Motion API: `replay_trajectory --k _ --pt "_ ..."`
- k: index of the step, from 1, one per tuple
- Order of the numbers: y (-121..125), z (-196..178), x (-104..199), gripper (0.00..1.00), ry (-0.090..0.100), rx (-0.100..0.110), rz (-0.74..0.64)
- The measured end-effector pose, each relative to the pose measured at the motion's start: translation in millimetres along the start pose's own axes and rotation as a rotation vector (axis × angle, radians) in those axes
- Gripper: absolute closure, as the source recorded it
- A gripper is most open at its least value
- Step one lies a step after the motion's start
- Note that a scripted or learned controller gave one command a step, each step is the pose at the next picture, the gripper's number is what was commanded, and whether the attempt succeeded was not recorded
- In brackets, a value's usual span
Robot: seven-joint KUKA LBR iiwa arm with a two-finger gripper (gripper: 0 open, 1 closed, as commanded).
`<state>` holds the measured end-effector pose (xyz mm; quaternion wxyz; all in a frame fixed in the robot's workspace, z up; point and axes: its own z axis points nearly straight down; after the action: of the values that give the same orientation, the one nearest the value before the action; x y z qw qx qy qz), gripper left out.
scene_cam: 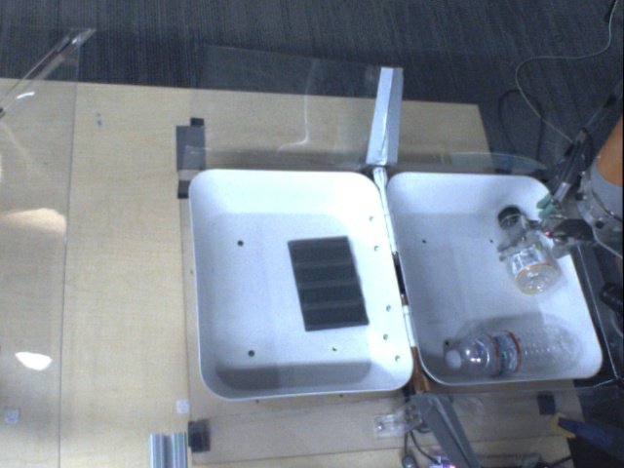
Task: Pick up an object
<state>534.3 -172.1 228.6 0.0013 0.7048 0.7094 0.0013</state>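
Your pincer sits over the upper right part of the right bin, at the end of the grey arm that comes in from the right edge. It is small and blurred against the white floor of the bin, so you cannot tell whether it stands wide or narrow, nor whether it grips anything. Right at its tip, on the side nearer you, lies a small clear cup. The cup looks to be touching the pincer or just beside it, and you cannot tell which. Just to the upper left of the pincer is a small dark round thing, too small to name. Further down the same bin, along its near wall and well apart from the pincer, a clear plastic bottle lies on its side with its neck pointing left. Across the divide, the left bin holds one flat black ridged block, lying near the middle, its long side slightly slanted and clear of every wall. The two bins stand side by side with their inner rims touching on a pale wooden tabletop. A grey metal bar rises from the far end of the seam between them, and beyond the tabletop's far edge you see dark carpet.
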Motion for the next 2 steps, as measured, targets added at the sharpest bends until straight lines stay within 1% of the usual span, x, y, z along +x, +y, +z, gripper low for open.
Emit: replay_trajectory --k 1,2 --pt "6 -47 20 0.00 -0.001 -0.004 -0.155" --pt "-30 -31 63 0.00 0.000 0.000 0.154"
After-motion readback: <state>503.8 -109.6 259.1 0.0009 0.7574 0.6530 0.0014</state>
